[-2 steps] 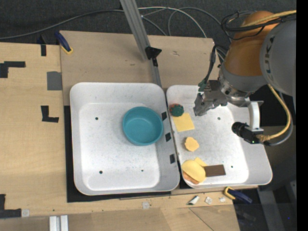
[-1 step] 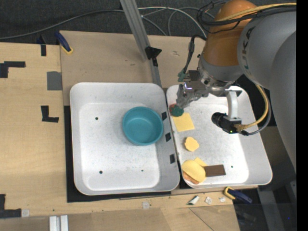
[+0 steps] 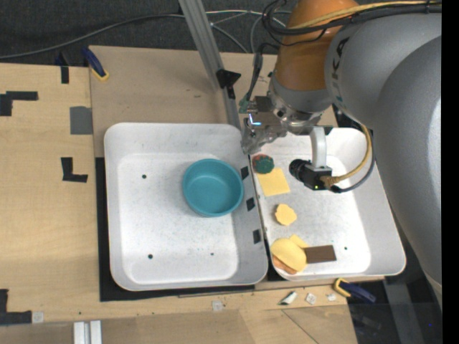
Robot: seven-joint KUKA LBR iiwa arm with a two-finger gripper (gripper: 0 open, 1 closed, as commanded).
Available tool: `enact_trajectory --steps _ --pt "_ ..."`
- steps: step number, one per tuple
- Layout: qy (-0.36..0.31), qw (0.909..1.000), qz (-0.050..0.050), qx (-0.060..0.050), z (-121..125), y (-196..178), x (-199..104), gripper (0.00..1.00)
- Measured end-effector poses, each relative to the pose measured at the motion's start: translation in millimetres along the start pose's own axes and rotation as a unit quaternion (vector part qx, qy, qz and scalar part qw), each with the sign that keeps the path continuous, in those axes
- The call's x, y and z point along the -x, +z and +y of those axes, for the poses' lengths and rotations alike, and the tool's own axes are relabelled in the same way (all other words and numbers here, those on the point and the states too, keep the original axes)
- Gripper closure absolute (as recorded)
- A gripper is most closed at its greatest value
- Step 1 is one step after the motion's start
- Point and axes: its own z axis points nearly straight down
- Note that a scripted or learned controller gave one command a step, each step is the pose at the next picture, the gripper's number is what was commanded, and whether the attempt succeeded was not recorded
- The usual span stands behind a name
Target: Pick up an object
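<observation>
The camera looks down on two white bins side by side. The left bin [image 3: 129,192] has a speckled, smooth floor, and a blue bowl [image 3: 212,186] sits in it near the right side. The bowl is round and looks like hard, shiny plastic.

The right bin [image 3: 358,256] has small things along its left side. At the far end is a little round green thing [image 3: 265,165] with something reddish touching it. Just nearer lies a flat yellow square [image 3: 273,183], thin like a cheese slice. Then comes a small yellow lump [image 3: 285,214]. Nearest of all is a yellow and orange rounded piece [image 3: 288,254], with a flat brown bar [image 3: 320,254] touching its right side.

The big grey arm comes in from the right. Its gripper [image 3: 256,143] hangs right over the far left corner of the right bin, just above the green thing. I cannot tell how the gripper is set, and nothing can be seen held in it.

The green thing looks closest, so it is probably the one to pick up. I think it is light and stiff, maybe toy food. It is small and round, so it could slip or roll. Pinching it across its middle from both sides seems best. The bin wall is very near, so there is little room.
</observation>
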Motion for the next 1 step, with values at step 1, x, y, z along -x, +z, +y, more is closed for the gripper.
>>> enact_trajectory --steps 1 --pt "0.000 1.0000 0.000 0.000 16.1 -0.9 -49.7 1.00"
